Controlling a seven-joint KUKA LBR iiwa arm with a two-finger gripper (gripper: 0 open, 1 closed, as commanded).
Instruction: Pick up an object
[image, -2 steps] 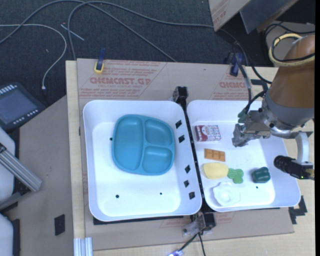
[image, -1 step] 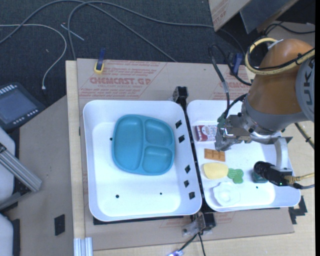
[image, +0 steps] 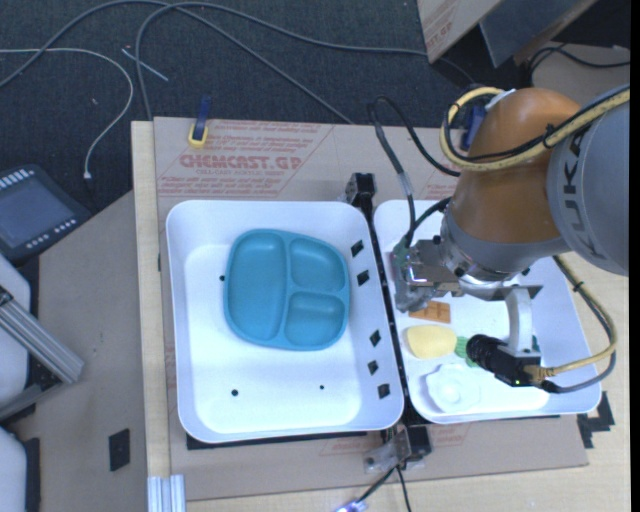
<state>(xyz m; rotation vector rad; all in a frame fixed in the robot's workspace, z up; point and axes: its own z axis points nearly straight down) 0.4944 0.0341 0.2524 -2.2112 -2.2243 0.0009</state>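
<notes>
Evidently the gripper (image: 418, 290) hangs low by the right bin's (image: 575, 300) left wall, above the yellow object (image: 429, 343); I cannot tell its state.

Dark carpeted floor (image: 300, 60) is stretching across the top, with thin white cables (image: 110, 90) trailing over it in loose loops. A brown cardboard sheet (image: 250, 150) printed with red lettering is covering the bench (image: 110, 300), and a small blue-and-yellow clamp (image: 202, 122) is gripping its far edge. At the left, a dark handheld screen unit (image: 35, 210) is lying tilted, with a pale metal rail (image: 35, 335) angling beneath it. A cardboard box corner (image: 455, 25) is poking in at the top.
</notes>
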